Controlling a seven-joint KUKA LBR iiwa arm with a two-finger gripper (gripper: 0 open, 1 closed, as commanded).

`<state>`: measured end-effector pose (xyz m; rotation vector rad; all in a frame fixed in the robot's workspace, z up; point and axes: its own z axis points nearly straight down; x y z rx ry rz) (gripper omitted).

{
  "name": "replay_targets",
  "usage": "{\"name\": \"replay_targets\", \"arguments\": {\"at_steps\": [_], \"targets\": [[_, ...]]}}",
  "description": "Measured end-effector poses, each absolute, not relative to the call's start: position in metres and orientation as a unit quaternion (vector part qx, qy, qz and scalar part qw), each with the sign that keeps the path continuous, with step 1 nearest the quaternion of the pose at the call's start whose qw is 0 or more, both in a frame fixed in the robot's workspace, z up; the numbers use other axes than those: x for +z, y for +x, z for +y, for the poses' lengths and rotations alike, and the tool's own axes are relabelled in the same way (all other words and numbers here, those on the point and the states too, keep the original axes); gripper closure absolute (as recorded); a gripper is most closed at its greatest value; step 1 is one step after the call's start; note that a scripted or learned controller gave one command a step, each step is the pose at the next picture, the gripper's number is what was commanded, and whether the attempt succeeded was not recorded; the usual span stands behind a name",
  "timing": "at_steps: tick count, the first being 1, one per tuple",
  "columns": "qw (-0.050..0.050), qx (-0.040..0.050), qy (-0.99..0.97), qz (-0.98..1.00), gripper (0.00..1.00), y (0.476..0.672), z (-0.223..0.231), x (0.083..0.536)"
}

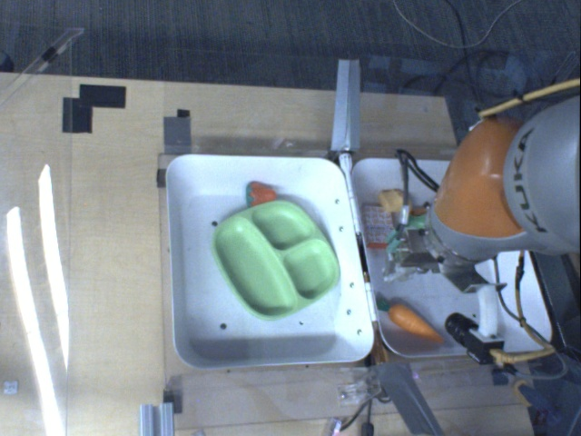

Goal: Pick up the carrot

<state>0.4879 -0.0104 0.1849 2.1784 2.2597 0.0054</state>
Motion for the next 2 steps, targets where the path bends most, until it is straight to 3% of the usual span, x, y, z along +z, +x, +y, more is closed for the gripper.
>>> {"name": "replay_targets", "arguments": {"at_steps": [1,2], "targets": [[0.001,0.0008,0.826,0.564,1.0,0.512,-0.039,0.184],[0.0,0.0006,0.872,0.49,1.0,0.487,0.016,0.184]]}}
